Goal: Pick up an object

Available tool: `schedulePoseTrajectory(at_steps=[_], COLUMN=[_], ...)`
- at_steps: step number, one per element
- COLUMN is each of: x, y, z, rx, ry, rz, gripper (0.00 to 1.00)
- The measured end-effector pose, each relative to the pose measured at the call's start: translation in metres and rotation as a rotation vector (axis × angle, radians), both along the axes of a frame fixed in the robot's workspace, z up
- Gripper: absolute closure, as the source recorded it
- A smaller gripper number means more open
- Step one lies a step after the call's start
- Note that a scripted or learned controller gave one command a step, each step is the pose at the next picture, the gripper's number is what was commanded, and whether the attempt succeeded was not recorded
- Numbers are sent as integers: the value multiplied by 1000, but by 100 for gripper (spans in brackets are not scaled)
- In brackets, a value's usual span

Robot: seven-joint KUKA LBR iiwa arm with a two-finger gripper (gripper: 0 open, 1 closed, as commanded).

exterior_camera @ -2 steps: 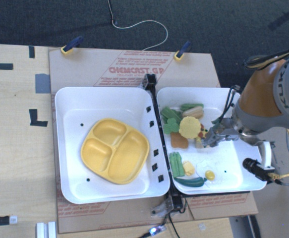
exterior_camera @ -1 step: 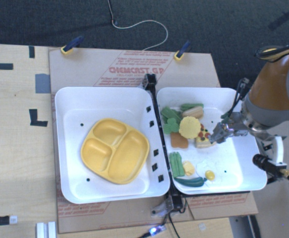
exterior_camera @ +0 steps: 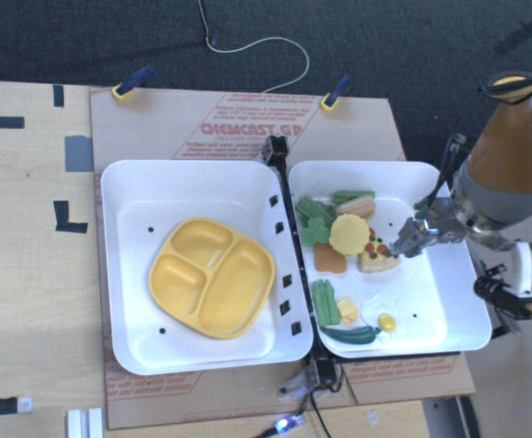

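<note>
The right bin (exterior_camera: pixel 448 322) holds a heap of toy food. I see a yellow round piece (exterior_camera: pixel 349 234), a pizza-like slice (exterior_camera: pixel 378 257), an orange-brown piece (exterior_camera: pixel 330 260), green pieces (exterior_camera: pixel 313 218), a hot-dog-like piece (exterior_camera: pixel 353 203), a green pod (exterior_camera: pixel 324 301), a small yellow cube (exterior_camera: pixel 348 311), a dark green bean (exterior_camera: pixel 349 334) and a yellow ball (exterior_camera: pixel 386 321). My gripper (exterior_camera: pixel 405 244) reaches in from the right and sits low beside the pizza-like slice, at its right edge. Nothing is visibly held.
The left bin (exterior_camera: pixel 124 245) carries a yellow divided plate (exterior_camera: pixel 213 276). A black divider (exterior_camera: pixel 288 235) runs between the bins. Cardboard lies beneath, held by clamps (exterior_camera: pixel 131 82) at the back. A white cable (exterior_camera: pixel 256 48) curls behind.
</note>
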State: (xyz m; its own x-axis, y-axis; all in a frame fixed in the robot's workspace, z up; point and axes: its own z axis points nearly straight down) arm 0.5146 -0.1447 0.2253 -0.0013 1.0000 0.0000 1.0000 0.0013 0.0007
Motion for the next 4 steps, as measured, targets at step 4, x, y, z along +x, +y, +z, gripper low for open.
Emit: schedulePoseTrajectory(at_steps=[4], x=[119], y=[187], z=[5], rx=[2], ry=[0], rz=[5], gripper=[100])
